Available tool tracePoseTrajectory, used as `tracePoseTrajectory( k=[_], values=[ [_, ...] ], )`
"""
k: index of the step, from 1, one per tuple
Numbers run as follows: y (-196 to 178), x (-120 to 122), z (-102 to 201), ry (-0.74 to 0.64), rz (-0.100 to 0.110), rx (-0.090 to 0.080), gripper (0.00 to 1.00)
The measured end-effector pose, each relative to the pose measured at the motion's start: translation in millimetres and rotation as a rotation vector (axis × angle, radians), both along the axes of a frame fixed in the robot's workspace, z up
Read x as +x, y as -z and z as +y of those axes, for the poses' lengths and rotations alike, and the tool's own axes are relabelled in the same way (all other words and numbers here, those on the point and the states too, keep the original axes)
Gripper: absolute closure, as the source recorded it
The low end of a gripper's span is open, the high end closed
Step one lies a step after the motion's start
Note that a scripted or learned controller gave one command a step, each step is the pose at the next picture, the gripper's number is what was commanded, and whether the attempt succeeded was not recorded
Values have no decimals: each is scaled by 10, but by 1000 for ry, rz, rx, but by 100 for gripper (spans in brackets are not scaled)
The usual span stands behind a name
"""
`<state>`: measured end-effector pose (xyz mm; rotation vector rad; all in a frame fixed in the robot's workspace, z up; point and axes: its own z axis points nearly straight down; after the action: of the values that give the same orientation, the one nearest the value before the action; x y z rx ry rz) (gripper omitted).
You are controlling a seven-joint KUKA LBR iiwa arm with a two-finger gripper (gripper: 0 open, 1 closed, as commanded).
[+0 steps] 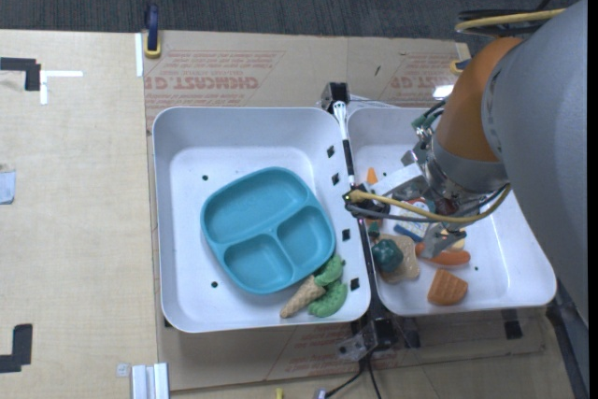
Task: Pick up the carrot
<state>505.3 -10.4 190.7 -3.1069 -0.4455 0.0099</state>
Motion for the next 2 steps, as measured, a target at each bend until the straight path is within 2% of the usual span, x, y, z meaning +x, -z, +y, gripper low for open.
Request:
tracePoseTrajectory(
  k=[1, 2],
  values=[
    [-2, -153, 646, 83, -3, -1, 0],
    [-2, 339, 42, 71, -2, -3, 0]
  ],
)
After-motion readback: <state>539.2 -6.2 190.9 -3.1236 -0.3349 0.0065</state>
